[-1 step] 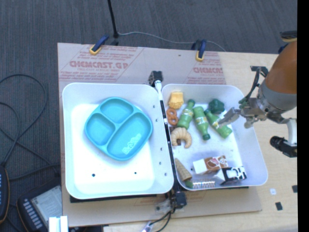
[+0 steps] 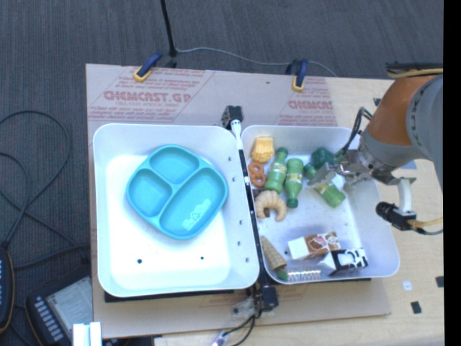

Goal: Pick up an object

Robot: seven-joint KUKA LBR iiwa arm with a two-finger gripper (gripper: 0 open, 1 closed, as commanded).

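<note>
The arm (image 2: 410, 121) comes in from the right edge: grey body, orange band above the wrist, bent down over the right bin's (image 2: 382, 254) far-right corner. The wrist tips toward the bin's middle, so the gripper (image 2: 337, 173) sits low among the toys at the upper right. Can't tell if the jaws are spread or pressed together; dark linkage and clutter hide the tips.

The likely target, going by the gripper's position, is the small green bottle (image 2: 331, 193) lying tilted just below it, w/ a dark green piece (image 2: 319, 158) just beside, upper left. Whether either is touched can't be told. The bottle looks like hollow toy plastic: prob. light, stiff, smooth, so a bit slippery and apt to roll. Best taken across the round body at mid-length, not at the narrow neck.

Other things in the right bin, big to small: two green bottles (image 2: 287, 175) side by side near the centre, a croissant (image 2: 271, 204) below them, a brown-and-white packet (image 2: 315, 246), a corn cob (image 2: 263, 148) and a pretzel (image 2: 256, 173) by the divider, and a cone (image 2: 272, 254) at the bottom left. All prob. light toy food, nothing fragile.

The left bin (image 2: 115, 265) holds a blue divided plate (image 2: 177, 190), well apart from the gripper. Both bins sit on the tabletop (image 2: 338, 103).
</note>
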